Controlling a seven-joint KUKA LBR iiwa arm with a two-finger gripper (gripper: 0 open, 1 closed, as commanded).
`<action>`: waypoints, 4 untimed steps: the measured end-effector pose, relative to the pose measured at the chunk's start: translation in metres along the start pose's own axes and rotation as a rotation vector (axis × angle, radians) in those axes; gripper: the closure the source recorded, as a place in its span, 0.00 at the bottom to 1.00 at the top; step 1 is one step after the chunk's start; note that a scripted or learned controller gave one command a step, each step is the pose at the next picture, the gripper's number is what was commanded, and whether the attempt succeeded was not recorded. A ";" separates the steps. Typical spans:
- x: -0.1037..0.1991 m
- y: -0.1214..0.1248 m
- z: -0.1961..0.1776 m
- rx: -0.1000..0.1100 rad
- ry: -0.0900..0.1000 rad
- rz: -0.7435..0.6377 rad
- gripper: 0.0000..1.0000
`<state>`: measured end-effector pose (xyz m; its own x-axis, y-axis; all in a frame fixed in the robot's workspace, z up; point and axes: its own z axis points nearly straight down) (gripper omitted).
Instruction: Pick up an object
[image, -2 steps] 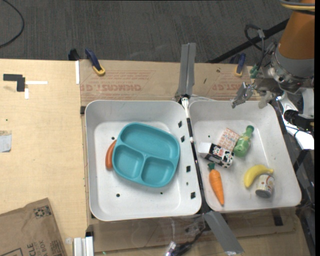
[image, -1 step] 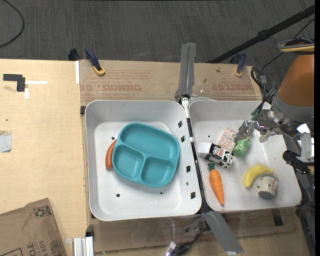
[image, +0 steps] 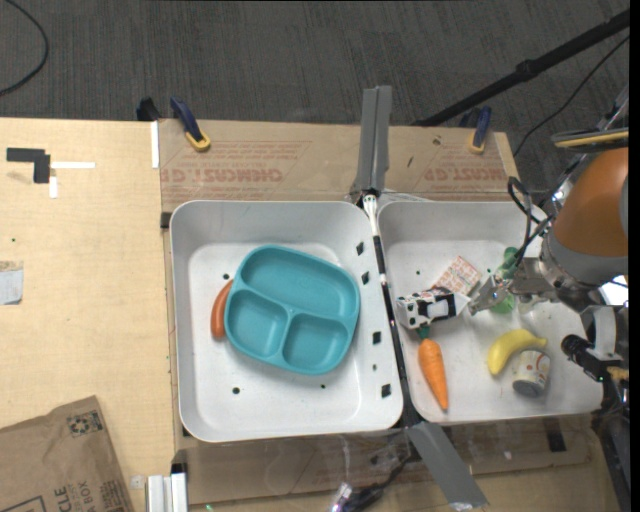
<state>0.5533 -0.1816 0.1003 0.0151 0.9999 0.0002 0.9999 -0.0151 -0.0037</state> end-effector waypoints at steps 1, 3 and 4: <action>0.018 -0.055 0.012 0.001 0.001 -0.041 0.00; 0.016 -0.055 0.005 0.004 0.001 -0.037 0.00; 0.009 0.055 0.011 0.002 -0.001 0.194 0.00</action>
<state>0.6083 -0.1730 0.0887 0.2075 0.9782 -0.0014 0.9782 -0.2075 -0.0052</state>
